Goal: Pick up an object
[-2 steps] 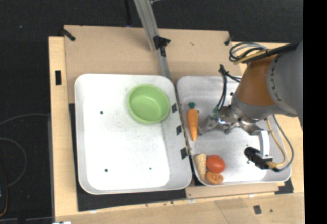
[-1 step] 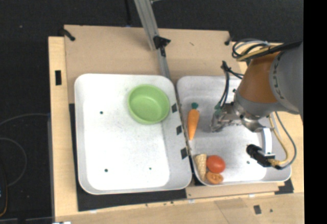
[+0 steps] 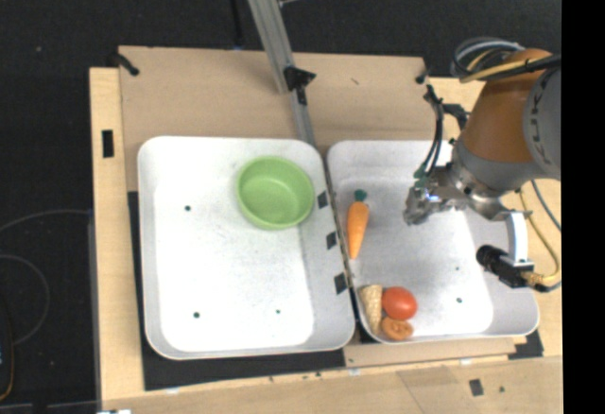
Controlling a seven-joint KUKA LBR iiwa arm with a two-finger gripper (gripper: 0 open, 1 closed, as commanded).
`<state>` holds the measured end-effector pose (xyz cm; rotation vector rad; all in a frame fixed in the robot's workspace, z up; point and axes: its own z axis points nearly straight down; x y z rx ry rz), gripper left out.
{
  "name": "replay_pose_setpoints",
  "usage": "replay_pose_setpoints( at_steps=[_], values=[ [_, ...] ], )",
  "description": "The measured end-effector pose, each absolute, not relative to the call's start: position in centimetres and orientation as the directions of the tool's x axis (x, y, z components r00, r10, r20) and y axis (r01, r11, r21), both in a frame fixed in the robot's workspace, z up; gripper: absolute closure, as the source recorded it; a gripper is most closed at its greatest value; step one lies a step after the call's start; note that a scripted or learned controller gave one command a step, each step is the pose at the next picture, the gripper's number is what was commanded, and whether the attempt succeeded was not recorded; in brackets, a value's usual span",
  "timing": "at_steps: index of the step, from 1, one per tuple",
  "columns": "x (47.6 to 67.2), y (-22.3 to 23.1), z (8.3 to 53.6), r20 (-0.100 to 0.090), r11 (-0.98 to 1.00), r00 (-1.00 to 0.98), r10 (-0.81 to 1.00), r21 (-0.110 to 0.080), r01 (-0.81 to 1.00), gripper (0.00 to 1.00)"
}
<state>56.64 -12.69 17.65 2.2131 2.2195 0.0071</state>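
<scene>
Camera view: my gripper [image 3: 423, 205] hangs over the right bin [image 3: 473, 318], upper middle; can't tell if it's open or shut; nothing visibly held; carrot [image 3: 356, 225] lies to its left by the bin's left wall, long axis running up-down, green top up; tomato [image 3: 400, 302] sits well below-left at the front corner; carrot is nearer, my likely target.

Arm [image 3: 501, 133] hangs over right bin [image 3: 444, 261] near carrot [image 3: 356, 227].
</scene>
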Motion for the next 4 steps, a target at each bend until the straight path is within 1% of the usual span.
replay_pose_setpoints(
  at_steps=[1, 2, 3, 4],
  values=[
    [57.7, -12.4, 23.5, -0.002, 0.004, -0.004, 1.000, 0.008, 1.000, 1.00],
    [57.8, -12.6, 25.9, -0.001, 0.004, -0.004, 1.000, 0.004, 1.000, 1.00],
    [58.1, -8.1, 25.9, 0.001, 0.007, -0.007, 1.000, 0.001, 1.000, 1.00],
    [59.4, -3.0, 24.6, 0.001, 0.007, -0.007, 1.000, -0.001, 1.000, 1.00]
  ],
)
